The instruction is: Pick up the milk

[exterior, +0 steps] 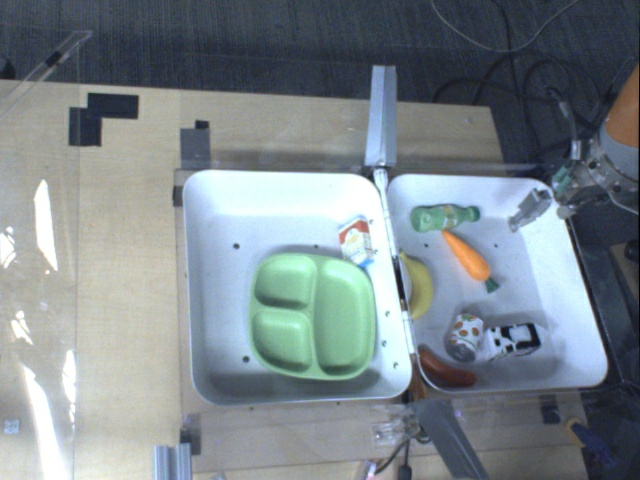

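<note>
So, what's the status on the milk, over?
Gripper over right bin back edge. Milk carton lies untouched at bin's front, beside can. Nothing on top.

We see a robot lab. A wooden bench [90, 298] holds two white bins [215, 268] with toy food [468, 256], metal bars [381, 118] bolted on, loose black cables [520, 28], and grey carpet [250, 18].

2 white bins are seen side by side on the bench. In the left bin [215, 298], a green divided plate [313, 315] is set, and a small carton [357, 241] is tilted against the right wall. In the right bin [560, 298] are laid a green bottle [446, 216], a carrot [468, 257], a banana [420, 286], a can [464, 336], the black-and-white milk [515, 339] and a sausage [447, 368]. The gripper [532, 208] is held over the right bin's upper right corner.
</note>
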Robot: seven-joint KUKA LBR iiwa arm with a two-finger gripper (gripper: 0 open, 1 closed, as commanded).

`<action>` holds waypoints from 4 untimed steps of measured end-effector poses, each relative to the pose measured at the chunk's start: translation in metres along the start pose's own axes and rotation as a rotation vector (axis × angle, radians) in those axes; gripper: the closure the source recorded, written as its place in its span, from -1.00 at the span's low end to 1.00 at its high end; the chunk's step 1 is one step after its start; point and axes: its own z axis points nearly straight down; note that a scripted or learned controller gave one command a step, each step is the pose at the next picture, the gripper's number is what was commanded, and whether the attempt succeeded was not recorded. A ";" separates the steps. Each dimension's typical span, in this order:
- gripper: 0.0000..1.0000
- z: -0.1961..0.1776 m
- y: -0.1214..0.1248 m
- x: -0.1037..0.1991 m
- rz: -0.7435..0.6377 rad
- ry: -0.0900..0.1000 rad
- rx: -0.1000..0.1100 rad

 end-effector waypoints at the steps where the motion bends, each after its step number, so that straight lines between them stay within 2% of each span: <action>1: -1.00 -0.001 0.009 0.060 -0.026 0.001 0.001; 2: -1.00 0.095 -0.086 0.036 0.084 0.002 0.003; 3: -1.00 0.117 -0.113 0.039 -0.036 -0.003 -0.007; 4: -1.00 0.118 -0.105 0.078 0.251 -0.003 -0.007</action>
